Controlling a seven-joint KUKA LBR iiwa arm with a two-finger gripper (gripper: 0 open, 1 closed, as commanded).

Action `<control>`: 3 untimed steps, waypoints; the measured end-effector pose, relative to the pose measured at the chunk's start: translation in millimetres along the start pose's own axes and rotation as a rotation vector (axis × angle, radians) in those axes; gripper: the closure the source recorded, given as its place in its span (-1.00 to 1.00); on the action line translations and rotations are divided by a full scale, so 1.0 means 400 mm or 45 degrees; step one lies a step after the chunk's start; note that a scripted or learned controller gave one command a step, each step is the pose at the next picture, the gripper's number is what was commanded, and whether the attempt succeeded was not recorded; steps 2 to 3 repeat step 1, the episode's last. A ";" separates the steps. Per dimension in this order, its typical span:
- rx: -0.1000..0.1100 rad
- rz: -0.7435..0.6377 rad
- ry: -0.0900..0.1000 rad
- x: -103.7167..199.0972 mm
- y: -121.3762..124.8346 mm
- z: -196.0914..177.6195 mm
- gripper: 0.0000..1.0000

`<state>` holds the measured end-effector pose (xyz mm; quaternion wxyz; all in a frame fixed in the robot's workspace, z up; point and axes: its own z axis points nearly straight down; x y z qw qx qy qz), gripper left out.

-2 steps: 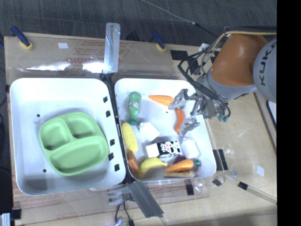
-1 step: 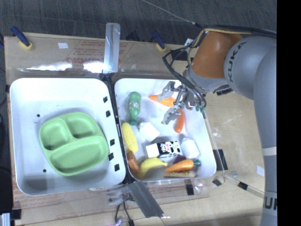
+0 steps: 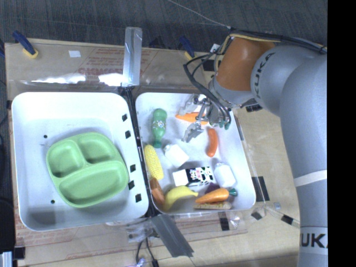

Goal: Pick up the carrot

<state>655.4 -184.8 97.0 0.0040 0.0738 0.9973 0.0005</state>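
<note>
**A:** While your claw (image 3: 199,119) hangs low over the far end of the right bin (image 3: 170,102), can you say if it has anything?

**B:** You can't, from this picture. Whether it is open or closed cannot be made out. A pointed orange piece (image 3: 185,116) sticks out just to the left of the claw, touching it or under it, and you can't tell which. It may be a second carrot, but its other end is hidden.

**A:** And the one you would call the carrot for certain?

**B:** The carrot (image 3: 214,194) with the green tip lies well nearer you than the claw, against the near wall of the same bin. An orange sausage (image 3: 212,142) lies just on the near side of the claw. Between that and the carrot sit a white lump (image 3: 225,176) and a cow-print box (image 3: 195,175). Left of the claw stands a green bottle (image 3: 159,123), with the corn (image 3: 153,161) nearer you and the banana (image 3: 179,194) beside the carrot. Far to the left sits the green plate (image 3: 86,168).

**A:** So how far along are you?

**B:** Judge it as early. Nothing is seen lifted, and the green-tipped carrot lies untouched. If the orange piece is your target, you are at the grasp and the raise is left. If not, you have the whole reach, grip and lift to do.
</note>
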 end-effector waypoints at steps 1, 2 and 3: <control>0.002 -0.008 -0.006 -0.004 0.003 -0.029 1.00; 0.002 -0.008 -0.006 -0.004 0.003 -0.029 1.00; 0.002 -0.008 -0.006 -0.004 0.003 -0.029 1.00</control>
